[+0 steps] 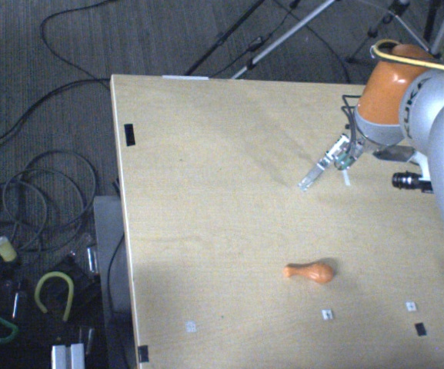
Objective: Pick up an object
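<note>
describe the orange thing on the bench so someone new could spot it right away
Start from the wide tan bench top that takes up most of the camera view. On its lower right part lies a small orange pear-shaped object, narrow end pointing left. The few other bits near it are tiny white or black markers; it alone is orange and rounded.

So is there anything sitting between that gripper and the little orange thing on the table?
No. In the camera view the tan tabletop between the gripper and the orange object is bare.
</note>
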### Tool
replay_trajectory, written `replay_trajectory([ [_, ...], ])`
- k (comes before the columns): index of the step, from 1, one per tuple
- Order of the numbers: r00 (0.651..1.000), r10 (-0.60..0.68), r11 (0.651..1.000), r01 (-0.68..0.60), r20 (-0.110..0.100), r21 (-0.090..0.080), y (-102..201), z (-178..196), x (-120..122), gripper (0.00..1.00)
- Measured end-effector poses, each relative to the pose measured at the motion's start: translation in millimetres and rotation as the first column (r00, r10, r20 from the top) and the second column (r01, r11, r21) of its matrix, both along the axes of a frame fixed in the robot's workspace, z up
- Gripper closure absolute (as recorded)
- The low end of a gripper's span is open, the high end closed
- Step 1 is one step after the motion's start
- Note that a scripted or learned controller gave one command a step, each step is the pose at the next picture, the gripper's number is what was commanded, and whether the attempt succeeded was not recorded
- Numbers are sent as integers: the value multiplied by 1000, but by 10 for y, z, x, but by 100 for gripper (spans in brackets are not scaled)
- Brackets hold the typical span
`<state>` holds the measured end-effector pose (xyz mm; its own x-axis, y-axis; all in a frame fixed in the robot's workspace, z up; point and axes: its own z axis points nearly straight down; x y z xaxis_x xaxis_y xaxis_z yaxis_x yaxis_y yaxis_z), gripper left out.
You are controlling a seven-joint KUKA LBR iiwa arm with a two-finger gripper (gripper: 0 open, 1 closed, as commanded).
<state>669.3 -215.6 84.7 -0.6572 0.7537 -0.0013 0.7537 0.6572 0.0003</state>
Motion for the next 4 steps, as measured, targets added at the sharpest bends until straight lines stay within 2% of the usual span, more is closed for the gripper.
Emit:
replay_trajectory([
  [1, 975, 223, 975, -223, 0, 0, 637, -2, -31, 0],
  [2, 934, 357, 934, -357, 1, -2, -34, 94, -160, 0],
  [3, 921, 389, 921, -389, 1, -3, -72, 252, -94, 0],
  [4, 996, 86, 996, -86, 3, 1, -66, 807, -86, 0],
])
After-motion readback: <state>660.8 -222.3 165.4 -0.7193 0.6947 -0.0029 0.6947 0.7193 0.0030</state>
